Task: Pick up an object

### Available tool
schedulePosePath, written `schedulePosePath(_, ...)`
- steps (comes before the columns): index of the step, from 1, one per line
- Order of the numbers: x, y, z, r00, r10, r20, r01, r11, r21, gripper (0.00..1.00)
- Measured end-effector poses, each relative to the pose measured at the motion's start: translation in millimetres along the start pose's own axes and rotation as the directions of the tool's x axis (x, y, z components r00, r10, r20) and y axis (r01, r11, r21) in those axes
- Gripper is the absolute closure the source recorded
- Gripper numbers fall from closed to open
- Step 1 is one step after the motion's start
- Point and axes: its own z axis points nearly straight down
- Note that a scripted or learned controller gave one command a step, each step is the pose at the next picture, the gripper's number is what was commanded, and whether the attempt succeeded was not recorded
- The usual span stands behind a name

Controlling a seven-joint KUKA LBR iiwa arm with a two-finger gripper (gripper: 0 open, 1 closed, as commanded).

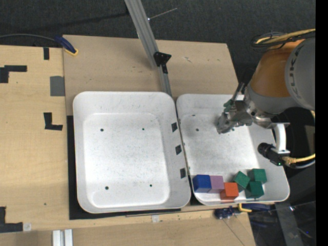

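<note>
Several small blocks lie along the near edge of the right bin (205, 109): a blue block (202, 182), a lilac block (217, 182), an orange block (230, 189) and three green blocks (252, 181). My gripper (224, 125) hangs over the upper middle of that bin, well back from the blocks. I see nothing between its fingers. The arm's orange band (271, 73) and grey wrist enter from the right.
The left bin (123, 150) sits beside the right one on the wooden bench. A slanted metal rod (146, 29) with a black clamp (162, 59) stands behind the bins. Cables hang off the wrist at right (279, 155).
</note>
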Motion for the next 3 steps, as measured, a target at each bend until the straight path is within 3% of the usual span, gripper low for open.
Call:
schedulePosePath(2, -2.4, 4.2, -73.0, 1.0, 0.0, 0.0, 0.0, 1.0, 0.001, 1.0)
schedulePosePath(3, 46.3, 18.9, -74.1, 1.0, -0.004, -0.001, 0.004, 1.0, 0.004, 1.0)
